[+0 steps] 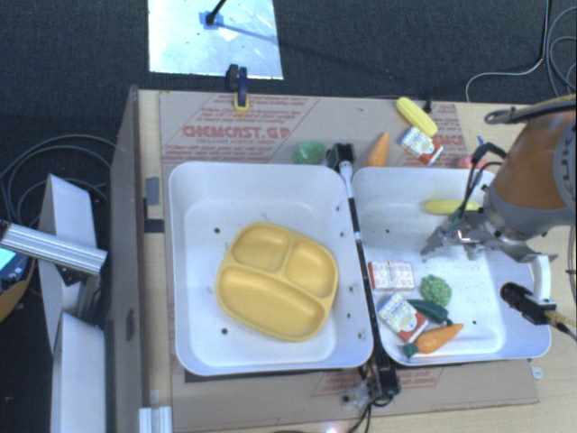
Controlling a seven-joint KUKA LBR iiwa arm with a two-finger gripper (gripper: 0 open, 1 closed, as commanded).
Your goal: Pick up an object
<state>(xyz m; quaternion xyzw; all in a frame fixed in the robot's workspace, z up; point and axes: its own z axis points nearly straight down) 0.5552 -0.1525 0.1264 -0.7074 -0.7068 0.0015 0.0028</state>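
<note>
The left bin (194,242) holds a yellow tray (278,280) with bare white floor all around it. In the right bin (388,207), a small card (391,276), a packet (400,316), a green broccoli (436,289) and an orange carrot (439,336) sit close together near the front. The back floor is open. The gripper (444,240) hangs low over the middle, fingers spread apart, holding nothing. A yellow banana (444,207) lies just behind, partly hidden by the arm.
</note>
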